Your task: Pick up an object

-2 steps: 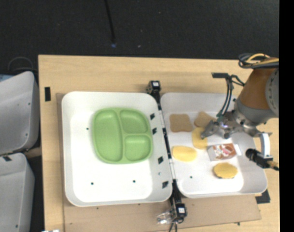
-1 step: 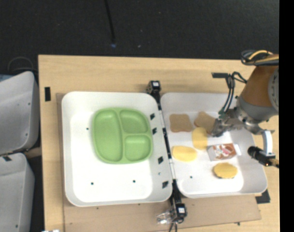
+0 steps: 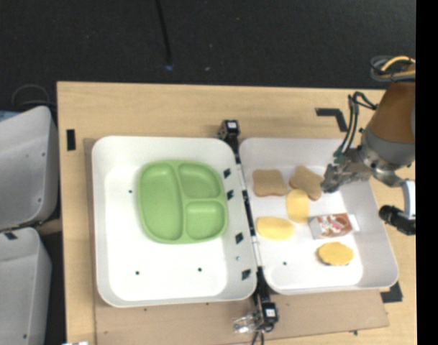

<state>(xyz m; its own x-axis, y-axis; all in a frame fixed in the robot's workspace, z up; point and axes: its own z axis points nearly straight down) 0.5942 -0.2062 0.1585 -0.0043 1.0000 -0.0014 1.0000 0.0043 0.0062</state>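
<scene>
The arm (image 3: 391,124) is cut off at the right edge. The gripper (image 3: 332,178) is too small and blurred to read, and it hides one end of a tan piece (image 3: 305,181).

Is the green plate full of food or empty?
Empty. The green plate lies flat in the left bin, and all three of its compartments show bare green.

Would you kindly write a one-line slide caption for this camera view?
Arm's hand poised beside a tan food piece in the right bin; green divided plate sits in the left bin.
</scene>
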